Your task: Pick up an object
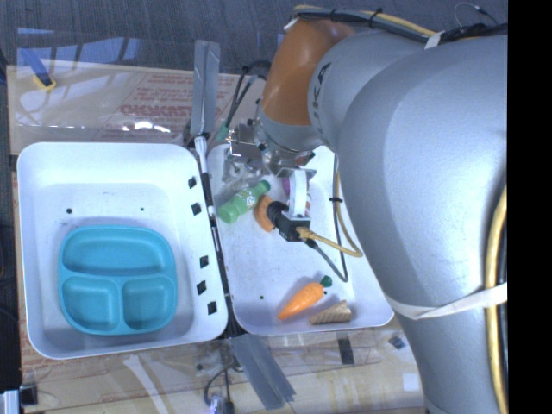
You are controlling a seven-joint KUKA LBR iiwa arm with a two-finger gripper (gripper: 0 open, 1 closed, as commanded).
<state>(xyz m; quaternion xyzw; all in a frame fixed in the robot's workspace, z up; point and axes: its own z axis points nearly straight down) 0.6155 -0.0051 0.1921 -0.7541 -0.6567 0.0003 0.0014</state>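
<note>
Diagonally, the carrot (302, 300) lies with its green top pointing upper-right.

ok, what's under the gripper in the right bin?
Beneath the gripper: a green item and an orange one. The arm covers the right bin behind them.

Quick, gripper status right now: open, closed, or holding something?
Gripper: cannot be told. It is down in the right bin, beside the green object and a small orange object; nothing is visibly in its grip.
</note>
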